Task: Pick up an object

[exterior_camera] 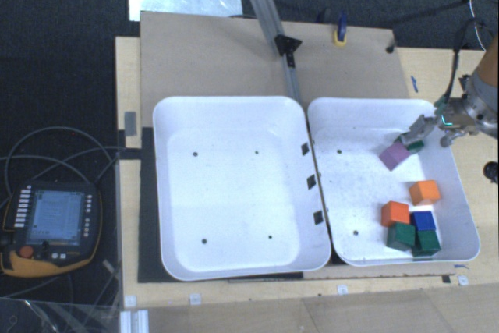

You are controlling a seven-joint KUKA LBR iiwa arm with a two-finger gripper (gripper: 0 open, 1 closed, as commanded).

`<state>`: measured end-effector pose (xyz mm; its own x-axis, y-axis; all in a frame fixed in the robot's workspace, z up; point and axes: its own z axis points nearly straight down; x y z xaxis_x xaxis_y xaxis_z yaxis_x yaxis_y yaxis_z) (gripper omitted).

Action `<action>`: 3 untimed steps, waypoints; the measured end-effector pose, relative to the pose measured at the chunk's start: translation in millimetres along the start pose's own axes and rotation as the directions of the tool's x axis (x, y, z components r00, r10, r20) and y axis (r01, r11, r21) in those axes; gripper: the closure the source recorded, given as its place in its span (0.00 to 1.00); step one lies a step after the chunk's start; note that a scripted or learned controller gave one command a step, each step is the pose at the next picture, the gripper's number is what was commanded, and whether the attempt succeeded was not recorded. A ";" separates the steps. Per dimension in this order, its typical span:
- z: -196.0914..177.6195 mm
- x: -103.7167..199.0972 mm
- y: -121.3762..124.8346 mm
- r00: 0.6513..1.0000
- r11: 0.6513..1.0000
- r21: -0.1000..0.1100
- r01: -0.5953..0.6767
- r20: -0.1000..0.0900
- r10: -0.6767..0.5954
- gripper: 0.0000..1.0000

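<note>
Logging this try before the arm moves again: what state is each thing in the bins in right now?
purple block: tilted, at the gripper tips, grip unclear
orange block: lying alone
second orange block: in the corner cluster
blue block: in the cluster
green blocks: in the cluster
right bin: holds all blocks
</note>
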<state>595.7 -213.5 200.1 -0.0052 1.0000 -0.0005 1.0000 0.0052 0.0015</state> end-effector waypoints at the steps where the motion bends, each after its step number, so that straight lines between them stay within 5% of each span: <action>1: -0.1 0.0 0.0 1.000 1.000 0.000 0.000 0.000 0.000 0.00; 3: 112.4 1.2 5.2 1.000 1.000 0.005 -0.001 -0.001 0.001 0.00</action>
<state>601.1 -212.3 87.6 -0.0040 1.0000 0.0009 1.0000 0.0040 -0.0031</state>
